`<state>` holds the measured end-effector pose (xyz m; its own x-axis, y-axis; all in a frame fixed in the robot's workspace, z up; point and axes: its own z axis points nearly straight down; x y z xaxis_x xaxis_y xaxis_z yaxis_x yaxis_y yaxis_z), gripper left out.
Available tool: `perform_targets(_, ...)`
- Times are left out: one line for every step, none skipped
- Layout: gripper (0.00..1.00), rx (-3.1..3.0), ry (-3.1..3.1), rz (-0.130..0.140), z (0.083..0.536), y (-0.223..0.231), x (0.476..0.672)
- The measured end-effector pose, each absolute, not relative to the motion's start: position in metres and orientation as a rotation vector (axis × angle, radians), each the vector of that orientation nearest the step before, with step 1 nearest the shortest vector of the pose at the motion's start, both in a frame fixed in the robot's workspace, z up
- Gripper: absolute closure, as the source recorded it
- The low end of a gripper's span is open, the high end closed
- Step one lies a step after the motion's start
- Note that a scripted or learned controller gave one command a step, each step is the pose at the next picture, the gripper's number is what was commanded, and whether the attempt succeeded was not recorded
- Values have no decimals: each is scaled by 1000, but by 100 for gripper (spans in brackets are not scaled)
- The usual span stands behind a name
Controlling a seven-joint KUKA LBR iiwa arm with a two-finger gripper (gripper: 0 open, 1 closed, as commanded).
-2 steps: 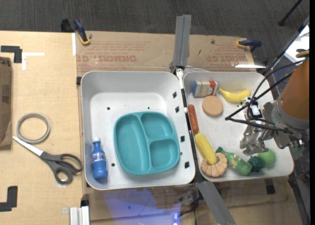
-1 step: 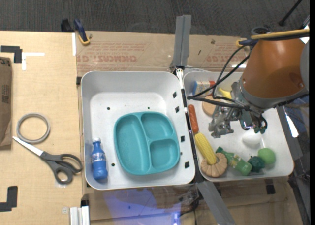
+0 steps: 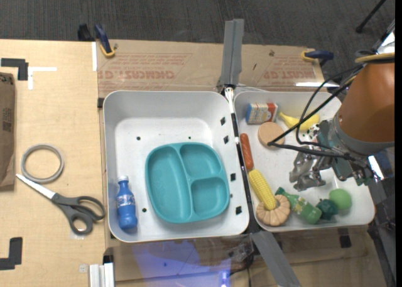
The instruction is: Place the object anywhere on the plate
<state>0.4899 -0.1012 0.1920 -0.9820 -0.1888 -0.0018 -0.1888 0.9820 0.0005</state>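
Two white bins sit side by side on the bench [image 3: 56,91]. The left bin [image 3: 119,116] holds a teal plate [image 3: 187,182] with three compartments, lying flat near the middle of the bin floor, and a small blue bottle [image 3: 126,204] lying just beside the plate's left edge, close to the bin's front left corner. Nothing rests on the plate.

The right bin [image 3: 361,216] holds a scatter of toy food. Against its back wall stands a small carton [image 3: 260,113], with a banana [image 3: 299,121] to its right and a round tan slice [image 3: 272,134] just in front. A red sausage [image 3: 247,151] lies along the left wall, and an ear of corn [image 3: 262,189] lies in front of it, its lower end touching a round tan biscuit-like piece [image 3: 274,211]. To the right of that lie several green pieces [image 3: 309,211] and a green ball [image 3: 340,200] near the front right corner.

The arm [image 3: 375,107] reaches in from the right over the right bin, with black cables looping past it. The tool [image 3: 308,173] points down into the middle of the right bin, among the toys but apart from the corn and the green ball. I cannot tell how it is set or whether it grips anything.

On the bench left of the bins lie a roll of tape [image 3: 42,162] and a pair of scissors [image 3: 66,204].
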Motion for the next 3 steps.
perform_targets(100,-407,3114,1,174,-111,484)
perform_targets(100,-493,3098,1,204,-11,497)
perform_targets(100,-920,3001,1,190,-107,500)
